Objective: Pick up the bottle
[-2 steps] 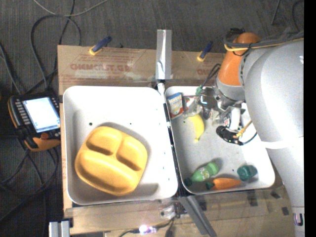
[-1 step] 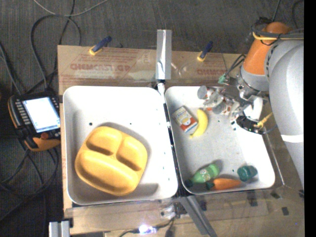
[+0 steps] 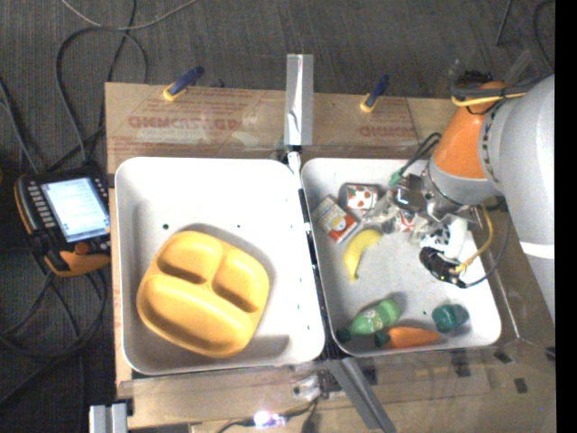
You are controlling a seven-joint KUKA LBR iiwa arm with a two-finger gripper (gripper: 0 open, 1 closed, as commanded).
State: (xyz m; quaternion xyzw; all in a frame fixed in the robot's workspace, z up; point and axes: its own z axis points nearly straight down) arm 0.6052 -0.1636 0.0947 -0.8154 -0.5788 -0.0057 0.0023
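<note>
The green bottle (image 3: pixel 375 317) lies on its side near the front edge of the right bin (image 3: pixel 487 309), its cap pointing to the front left. My gripper (image 3: pixel 407 213) hangs over the back right part of that bin, below the orange wrist band. It is well behind the bottle and apart from it, with the banana between them. Cables and the wrist body crowd around the gripper.
In the right bin a yellow banana (image 3: pixel 359 251) lies mid-bin, with two small cartons (image 3: pixel 359 197) (image 3: pixel 332 220) behind it. An orange carrot (image 3: pixel 411 336) touches the bottle's front right side, and a dark green round item (image 3: pixel 449 315) sits beside it. The left bin (image 3: pixel 135 188) holds a yellow divided tray (image 3: pixel 204 291).
</note>
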